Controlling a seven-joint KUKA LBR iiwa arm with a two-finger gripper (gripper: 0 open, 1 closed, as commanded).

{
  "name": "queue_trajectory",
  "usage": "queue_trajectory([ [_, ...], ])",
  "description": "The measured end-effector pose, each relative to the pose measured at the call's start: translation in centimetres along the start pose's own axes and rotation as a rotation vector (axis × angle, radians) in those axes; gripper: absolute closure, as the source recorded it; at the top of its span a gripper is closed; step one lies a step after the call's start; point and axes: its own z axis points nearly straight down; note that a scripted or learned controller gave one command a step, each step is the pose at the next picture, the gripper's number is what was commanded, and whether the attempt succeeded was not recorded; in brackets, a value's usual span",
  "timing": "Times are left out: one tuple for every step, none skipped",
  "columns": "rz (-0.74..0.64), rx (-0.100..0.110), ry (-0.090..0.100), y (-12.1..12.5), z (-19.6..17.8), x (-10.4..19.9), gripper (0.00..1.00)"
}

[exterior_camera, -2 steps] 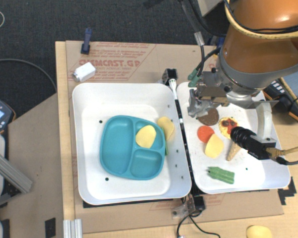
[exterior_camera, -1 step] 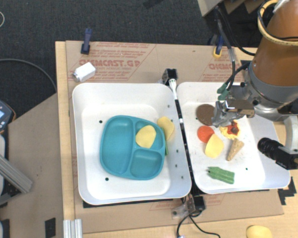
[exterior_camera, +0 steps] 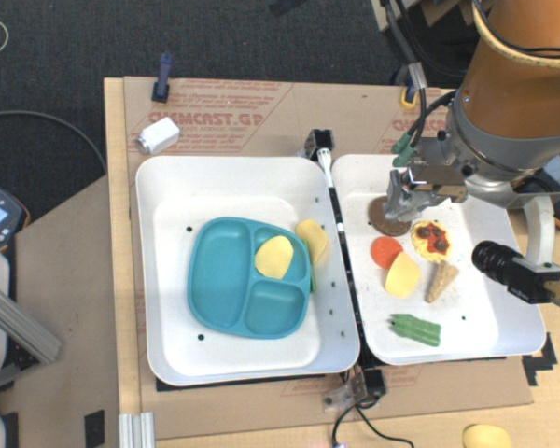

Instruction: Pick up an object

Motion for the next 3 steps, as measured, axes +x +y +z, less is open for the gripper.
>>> queue_trajectory([
  [-0.001,0.000,0.000,1.8,-1.9,3.8,1.00],
  [0.019,0.010,-0.005,2.2,2.1,-9.6,1.00],
  [-0.003,-0.004,0.000,7.3,-3.0,-4.0,1.00],
])
